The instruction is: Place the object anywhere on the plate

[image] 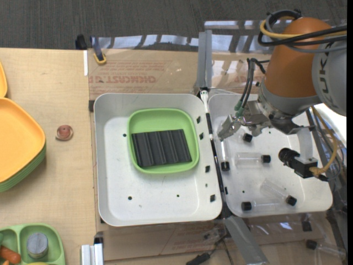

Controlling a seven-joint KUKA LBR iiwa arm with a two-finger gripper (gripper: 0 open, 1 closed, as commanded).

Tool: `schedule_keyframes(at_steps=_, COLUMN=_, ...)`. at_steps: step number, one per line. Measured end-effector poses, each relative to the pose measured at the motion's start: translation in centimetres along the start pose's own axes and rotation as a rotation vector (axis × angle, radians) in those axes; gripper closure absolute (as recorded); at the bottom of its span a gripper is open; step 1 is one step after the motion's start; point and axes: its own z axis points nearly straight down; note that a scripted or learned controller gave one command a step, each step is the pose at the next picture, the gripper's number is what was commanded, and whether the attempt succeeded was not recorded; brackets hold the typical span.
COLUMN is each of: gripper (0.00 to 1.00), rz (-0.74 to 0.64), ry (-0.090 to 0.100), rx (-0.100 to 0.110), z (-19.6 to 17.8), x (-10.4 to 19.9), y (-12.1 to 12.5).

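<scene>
My gripper hangs over the upper left corner of the right bin; whether it grips anything, I cannot tell. To its left, in the left bin, the green plate carries a dark ridged block.

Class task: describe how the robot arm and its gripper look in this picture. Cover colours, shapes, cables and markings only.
The arm is grey with a rounded orange band and dark letters on its casing. Yellow and black cables loop above it, and a green-tipped cable runs down the wrist. The gripper is silvery metal with angular parts.
</scene>
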Motion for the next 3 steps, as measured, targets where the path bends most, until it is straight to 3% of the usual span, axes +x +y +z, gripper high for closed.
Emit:
schedule_keyframes(at_steps=1, gripper=0.0, rz=0.004, ry=0.0, rx=0.0, z=1.9, x=0.7, y=1.4)
schedule_keyframes(at_steps=2, gripper=0.0, rz=0.051, ry=0.001, rx=-0.001, z=2.7, x=-0.7, y=0.5)
schedule_keyframes(at_steps=3, gripper=0.0, rz=0.179, ry=0.001, rx=0.0, z=2.1, x=-0.6, y=-1.9)
